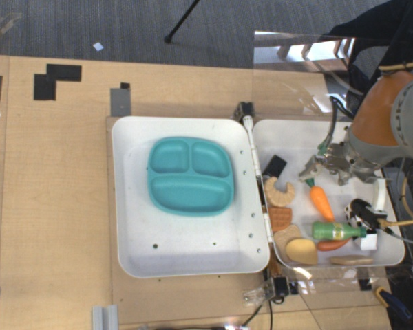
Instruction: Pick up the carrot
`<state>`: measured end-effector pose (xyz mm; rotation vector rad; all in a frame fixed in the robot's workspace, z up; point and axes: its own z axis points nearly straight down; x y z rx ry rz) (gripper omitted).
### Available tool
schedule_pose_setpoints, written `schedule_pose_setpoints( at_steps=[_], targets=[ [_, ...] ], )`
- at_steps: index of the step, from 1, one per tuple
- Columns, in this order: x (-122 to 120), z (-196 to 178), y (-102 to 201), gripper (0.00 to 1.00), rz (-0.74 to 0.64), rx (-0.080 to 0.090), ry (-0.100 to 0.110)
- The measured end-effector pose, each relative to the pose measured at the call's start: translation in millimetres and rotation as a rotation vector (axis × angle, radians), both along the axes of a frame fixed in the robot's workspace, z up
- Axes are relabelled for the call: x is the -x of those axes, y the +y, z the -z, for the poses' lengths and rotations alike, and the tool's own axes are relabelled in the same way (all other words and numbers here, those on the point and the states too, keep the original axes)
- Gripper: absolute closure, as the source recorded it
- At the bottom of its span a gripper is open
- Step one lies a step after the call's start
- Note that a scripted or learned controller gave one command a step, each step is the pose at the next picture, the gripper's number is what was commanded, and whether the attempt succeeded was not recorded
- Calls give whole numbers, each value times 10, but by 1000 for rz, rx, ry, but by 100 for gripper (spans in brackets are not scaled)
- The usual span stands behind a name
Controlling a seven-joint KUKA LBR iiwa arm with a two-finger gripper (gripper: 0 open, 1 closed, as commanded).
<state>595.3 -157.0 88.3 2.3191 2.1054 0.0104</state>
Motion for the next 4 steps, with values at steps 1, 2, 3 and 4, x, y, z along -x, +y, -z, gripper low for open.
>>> schedule_pose_setpoints(
  at_steps=[1, 2, 3, 4],
  targets=[
    [-38, -121, 42, 100, -7, 0, -9],
    [-35, -116, 41, 0, -6, 0, -8],
    [278, 2, -188, 0, -59, 0, 1],
    [236, -128, -168, 100, -63, 1, -10]
  ],
)
